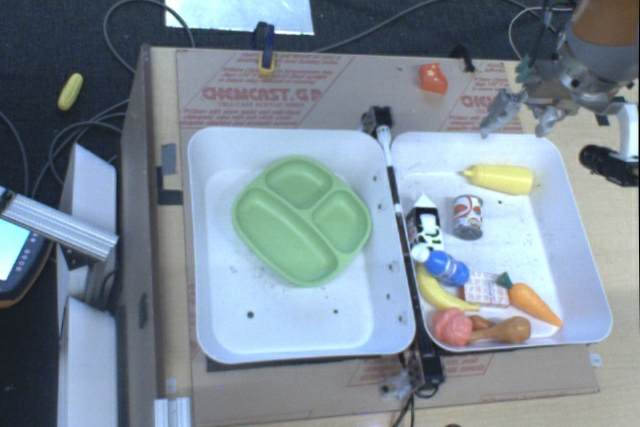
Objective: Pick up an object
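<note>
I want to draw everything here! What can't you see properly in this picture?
- Arm: cut off by the camera view's top and right edges.
- Pincer: blurry, too small to judge.
- Small can: label too small to read.
- Banana: partly hidden under the blue bottle.

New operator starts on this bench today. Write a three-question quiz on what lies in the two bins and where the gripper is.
1. True or false: the green divided plate lies in the same bin as the carrot.
2. Multiple choice: which thing lies nearest the far rim of the right bin? A) yellow mustard bottle B) banana C) drumstick
3. Fill in: the gripper hangs above the ____ rim of the right bin, holding nothing.

Key: 1 false, the plate is alone in the left bin; 2 A; 3 far.
</note>
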`<state>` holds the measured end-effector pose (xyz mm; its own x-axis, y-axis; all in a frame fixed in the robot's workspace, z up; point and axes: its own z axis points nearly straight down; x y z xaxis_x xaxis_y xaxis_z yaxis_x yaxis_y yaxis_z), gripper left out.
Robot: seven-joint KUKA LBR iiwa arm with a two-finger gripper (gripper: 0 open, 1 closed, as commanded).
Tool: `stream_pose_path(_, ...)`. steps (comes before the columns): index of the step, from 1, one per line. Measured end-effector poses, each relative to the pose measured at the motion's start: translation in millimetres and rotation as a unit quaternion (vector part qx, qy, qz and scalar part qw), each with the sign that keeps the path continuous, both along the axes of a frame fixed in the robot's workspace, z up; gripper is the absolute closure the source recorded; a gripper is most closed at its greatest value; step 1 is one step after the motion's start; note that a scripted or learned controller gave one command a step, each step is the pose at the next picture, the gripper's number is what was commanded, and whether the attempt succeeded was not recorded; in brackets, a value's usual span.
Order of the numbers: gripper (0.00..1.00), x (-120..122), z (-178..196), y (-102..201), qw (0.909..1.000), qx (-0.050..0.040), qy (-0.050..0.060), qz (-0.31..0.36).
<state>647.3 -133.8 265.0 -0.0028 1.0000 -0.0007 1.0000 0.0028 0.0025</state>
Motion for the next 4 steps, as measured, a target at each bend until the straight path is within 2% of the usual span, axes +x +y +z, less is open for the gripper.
stream_pose_path(1,0.00,-23,-162,-22,1.0000,0.0006,0.003,-0.001)
stream_pose_path(2,0.00,11,-185,-27,0.9996,0.0063,0.026,-0.005)
stream_pose_path(3,0.00,-10,-181,-18,1.0000,0.0008,0.003,-0.001)
stream_pose_path(4,0.00,-47,-180,-40,1.0000,-0.0004,0.001,-0.001)
